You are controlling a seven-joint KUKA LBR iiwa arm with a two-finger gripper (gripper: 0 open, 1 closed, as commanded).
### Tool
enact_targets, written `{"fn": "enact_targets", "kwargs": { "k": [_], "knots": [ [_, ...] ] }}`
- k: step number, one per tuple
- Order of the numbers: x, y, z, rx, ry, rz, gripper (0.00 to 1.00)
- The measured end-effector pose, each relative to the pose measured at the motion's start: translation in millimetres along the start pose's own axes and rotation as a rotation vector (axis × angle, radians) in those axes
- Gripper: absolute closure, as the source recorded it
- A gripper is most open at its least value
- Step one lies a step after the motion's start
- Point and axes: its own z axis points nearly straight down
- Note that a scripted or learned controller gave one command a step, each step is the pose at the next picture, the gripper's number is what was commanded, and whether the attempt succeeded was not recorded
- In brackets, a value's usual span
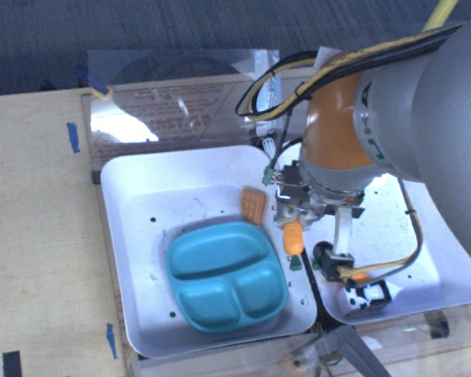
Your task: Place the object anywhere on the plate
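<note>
A grey KUKA arm (429, 110) with an orange band above its wrist reaches in from the right of the bench, its gripper (292, 217) poised over the seam where two shallow white bins meet. A small orange carrot-shaped toy (293, 238) with a green tip sits directly beneath the gripper in the frame, its upper end meeting the gripper's metal body. Whether the gripper is clamped on the toy or open above it cannot be told from this angle. The toy lies just off the right rim of the blue divided plate (226, 276), which rests in the left bin (136, 203), down and to the left of the gripper. No part of the toy is over the plate's compartments. A tan, waffle-textured piece (254, 204) lies just up and to the left of the gripper, beside the plate's upper right corner. In the right bin (447, 269), down and to the right of the gripper, a small black-and-white item (368, 295) rests near the front wall, next to looping black cables (396, 262).
</note>
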Motion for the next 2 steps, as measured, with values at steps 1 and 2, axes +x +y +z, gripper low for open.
{"fn": "enact_targets", "kwargs": {
  "k": [1, 2],
  "knots": [
    [91.8, -27.4, 40.6, 0.006, -0.001, 0.036, 1.00],
    [89.5, -25.2, 39.0, 0.003, -0.001, 0.041, 0.00]
  ]
}}
